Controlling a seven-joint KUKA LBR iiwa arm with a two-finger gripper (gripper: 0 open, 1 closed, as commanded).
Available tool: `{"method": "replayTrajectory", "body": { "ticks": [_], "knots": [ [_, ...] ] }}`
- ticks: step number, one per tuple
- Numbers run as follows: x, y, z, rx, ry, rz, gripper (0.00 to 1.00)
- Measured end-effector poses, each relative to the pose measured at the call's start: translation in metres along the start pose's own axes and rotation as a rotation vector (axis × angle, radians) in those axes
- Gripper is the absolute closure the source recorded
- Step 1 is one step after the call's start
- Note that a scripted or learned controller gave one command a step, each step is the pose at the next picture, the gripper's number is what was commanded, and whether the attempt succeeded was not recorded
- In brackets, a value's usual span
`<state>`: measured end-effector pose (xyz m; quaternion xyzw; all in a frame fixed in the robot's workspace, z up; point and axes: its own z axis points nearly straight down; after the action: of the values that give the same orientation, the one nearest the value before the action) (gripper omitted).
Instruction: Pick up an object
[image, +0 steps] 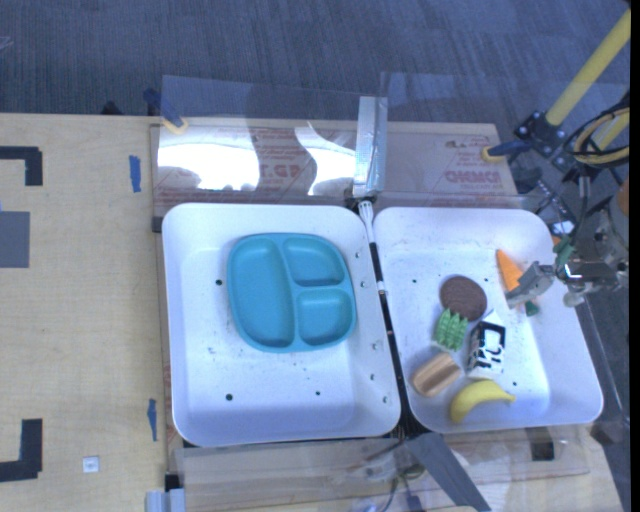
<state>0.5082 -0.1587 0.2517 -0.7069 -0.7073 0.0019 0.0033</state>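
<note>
Two white bins on a bench, seen from above. The left bin (190, 380) holds a blue divided plate (291, 291). The right bin (570, 385) holds, taking the brown disc (464, 294) as landmark: an orange carrot (510, 268) to its right; a green block (451, 328) just below it; a black-and-white piece (488, 347) lower right; a bread roll (436, 372) and a banana (478, 398) further below. The gripper (530, 284) hovers right of the disc beside the carrot; whether it is closed cannot be told.
</note>
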Motion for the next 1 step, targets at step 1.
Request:
{"method": "replayTrajectory", "body": {
  "ticks": [1],
  "knots": [
    [0.0000,0.0000,0.0000,0.000,0.000,0.000,0.00]
  ]
}}
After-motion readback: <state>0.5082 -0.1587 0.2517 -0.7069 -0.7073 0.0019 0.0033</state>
